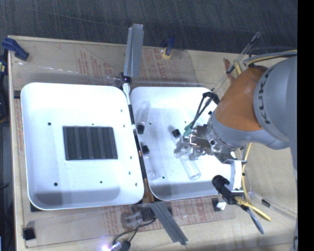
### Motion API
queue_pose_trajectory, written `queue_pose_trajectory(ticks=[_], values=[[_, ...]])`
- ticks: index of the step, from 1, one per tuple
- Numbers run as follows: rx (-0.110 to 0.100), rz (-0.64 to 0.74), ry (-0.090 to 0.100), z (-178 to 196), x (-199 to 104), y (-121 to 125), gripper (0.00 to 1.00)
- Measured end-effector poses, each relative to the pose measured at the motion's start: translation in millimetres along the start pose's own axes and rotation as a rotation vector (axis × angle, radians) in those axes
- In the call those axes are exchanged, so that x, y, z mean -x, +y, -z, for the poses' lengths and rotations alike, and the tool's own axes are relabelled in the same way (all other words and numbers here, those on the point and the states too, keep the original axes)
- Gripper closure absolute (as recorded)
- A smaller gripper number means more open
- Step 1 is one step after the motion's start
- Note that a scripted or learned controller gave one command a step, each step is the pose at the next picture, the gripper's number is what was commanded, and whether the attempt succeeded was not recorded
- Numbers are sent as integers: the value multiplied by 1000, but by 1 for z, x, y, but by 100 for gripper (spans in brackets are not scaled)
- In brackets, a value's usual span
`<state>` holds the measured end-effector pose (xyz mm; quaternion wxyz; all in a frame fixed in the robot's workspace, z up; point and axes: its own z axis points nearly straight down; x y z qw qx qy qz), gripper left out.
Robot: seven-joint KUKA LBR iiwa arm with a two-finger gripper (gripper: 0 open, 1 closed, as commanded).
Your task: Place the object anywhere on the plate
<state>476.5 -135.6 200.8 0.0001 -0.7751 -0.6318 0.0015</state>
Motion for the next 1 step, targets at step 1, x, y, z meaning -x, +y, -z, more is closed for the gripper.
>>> queue_pose_trajectory(ticks=[1], values=[[-2, 168, 3, -10, -99, -20, 100]])
